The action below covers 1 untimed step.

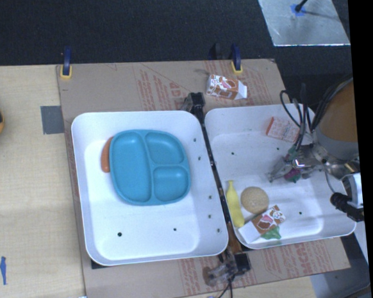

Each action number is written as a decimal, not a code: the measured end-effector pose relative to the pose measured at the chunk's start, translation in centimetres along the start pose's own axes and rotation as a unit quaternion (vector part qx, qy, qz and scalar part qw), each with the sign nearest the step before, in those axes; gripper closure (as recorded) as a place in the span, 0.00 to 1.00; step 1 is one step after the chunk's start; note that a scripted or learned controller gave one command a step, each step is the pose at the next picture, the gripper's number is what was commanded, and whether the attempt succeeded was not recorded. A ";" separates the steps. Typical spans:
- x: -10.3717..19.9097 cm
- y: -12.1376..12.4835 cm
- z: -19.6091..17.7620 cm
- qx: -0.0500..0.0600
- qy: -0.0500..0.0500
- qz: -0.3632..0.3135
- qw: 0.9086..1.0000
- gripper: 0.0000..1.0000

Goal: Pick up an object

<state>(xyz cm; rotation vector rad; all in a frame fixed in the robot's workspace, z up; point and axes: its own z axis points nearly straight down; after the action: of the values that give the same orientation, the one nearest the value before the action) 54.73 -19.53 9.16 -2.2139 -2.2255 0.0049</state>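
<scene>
The gripper [290, 170] sits over the right bin [236, 125], toward that bin's right side. Behind it and just left lies a small flat packet [279, 129], near the bin's far wall. Forward and left of it lie a round cookie [254, 199], a banana [233, 203] against the left wall, and a wrapped snack [269, 221] by the near wall. Well left, the left bin [149, 244] holds a divided tray [150, 166] resting partly over a carrot [105, 157]. Another packet [226, 87] lies on the bench [30, 209] behind both bins.
</scene>
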 end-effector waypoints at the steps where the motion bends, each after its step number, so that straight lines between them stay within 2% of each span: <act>1: -0.1 0.0 -1.0 0.001 -0.001 -0.001 1.000 1.00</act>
<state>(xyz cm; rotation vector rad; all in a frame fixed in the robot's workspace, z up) 54.72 -19.66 10.20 -2.2109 -2.2286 0.0077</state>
